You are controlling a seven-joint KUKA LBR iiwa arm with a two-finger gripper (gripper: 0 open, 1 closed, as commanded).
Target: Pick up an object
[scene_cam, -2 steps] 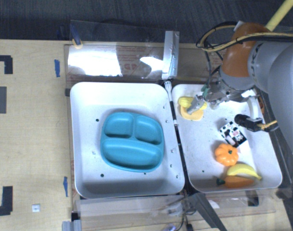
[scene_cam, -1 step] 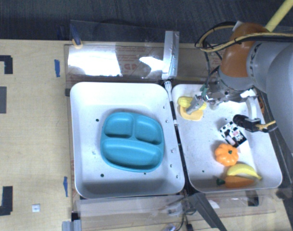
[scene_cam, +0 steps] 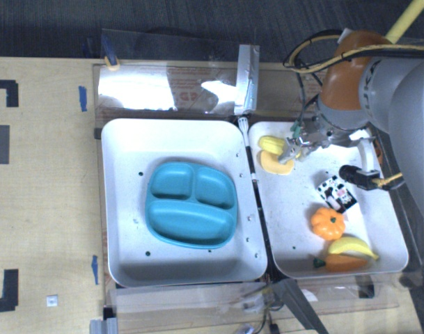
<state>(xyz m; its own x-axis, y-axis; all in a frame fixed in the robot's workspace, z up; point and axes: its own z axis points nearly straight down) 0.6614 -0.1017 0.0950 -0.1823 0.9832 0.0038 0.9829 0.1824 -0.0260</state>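
My gripper [scene_cam: 296, 149] is low in the far left corner of the right bin [scene_cam: 389, 207], right at a bright yellow lump [scene_cam: 269, 145] that lies against a paler yellow piece [scene_cam: 276, 163]. From this slant I cannot tell how far the gripper is open, or whether it has hold of anything; nothing is clearly lifted.

I judge the yellow lump to be my target, and its spot is awkward. It sits close to the wall between the two bins, so a closing grip may just shove it against that wall or pinch only its edge. Its rounded shape could also squirt out sideways. The paler piece touches it, so I may drag both or knock one away. The round orange toy [scene_cam: 328, 223] and banana [scene_cam: 355, 245] are well apart and safe.
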